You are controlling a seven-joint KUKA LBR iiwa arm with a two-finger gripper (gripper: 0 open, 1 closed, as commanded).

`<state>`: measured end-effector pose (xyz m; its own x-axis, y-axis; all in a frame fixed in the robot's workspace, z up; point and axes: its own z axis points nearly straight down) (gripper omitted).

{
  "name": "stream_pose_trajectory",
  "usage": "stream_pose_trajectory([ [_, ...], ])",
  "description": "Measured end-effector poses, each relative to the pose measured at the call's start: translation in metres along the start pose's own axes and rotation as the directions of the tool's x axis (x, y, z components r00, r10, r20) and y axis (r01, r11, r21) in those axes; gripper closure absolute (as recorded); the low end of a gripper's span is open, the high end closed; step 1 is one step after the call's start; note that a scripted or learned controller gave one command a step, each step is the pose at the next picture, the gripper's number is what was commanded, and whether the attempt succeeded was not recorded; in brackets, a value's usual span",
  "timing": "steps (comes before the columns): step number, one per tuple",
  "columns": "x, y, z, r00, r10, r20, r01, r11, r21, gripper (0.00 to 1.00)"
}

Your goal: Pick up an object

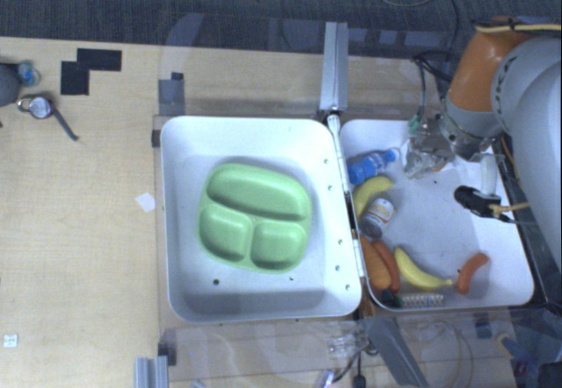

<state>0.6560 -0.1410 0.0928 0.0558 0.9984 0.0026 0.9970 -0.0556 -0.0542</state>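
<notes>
The right bin (509,290) holds several items. A blue plastic bottle (369,165) lies at its far left, and a yellow banana (371,192) curves just below it. A small tin can (378,217) stands beside that banana. Nearer the front lie an orange carrot-like piece (379,265), a second banana (420,272) and a reddish sausage (471,272). My gripper (425,158) hangs over the far part of this bin, just right of the blue bottle. I see nothing between its fingers.
The left bin (176,202) holds a green divided tray (255,217). A metal divider post (332,70) rises between the bins at the back. A dark ridged strip (421,298) lies along the right bin's front wall. Small tools (39,107) sit on the bench at far left.
</notes>
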Motion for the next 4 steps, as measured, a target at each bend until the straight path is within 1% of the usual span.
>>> stream_pose_trajectory([
  [1,-0.032,0.009,-0.118,0.997,-0.074,0.008,0.074,0.996,-0.055,1.00],
  [2,-0.035,0.014,-0.036,0.994,0.108,-0.003,-0.108,0.993,-0.054,1.00],
  [3,-0.042,0.018,-0.034,0.978,0.209,-0.012,-0.209,0.976,-0.064,1.00],
  [4,-0.049,-0.026,-0.084,0.998,0.061,-0.001,-0.061,0.997,-0.053,1.00],
])
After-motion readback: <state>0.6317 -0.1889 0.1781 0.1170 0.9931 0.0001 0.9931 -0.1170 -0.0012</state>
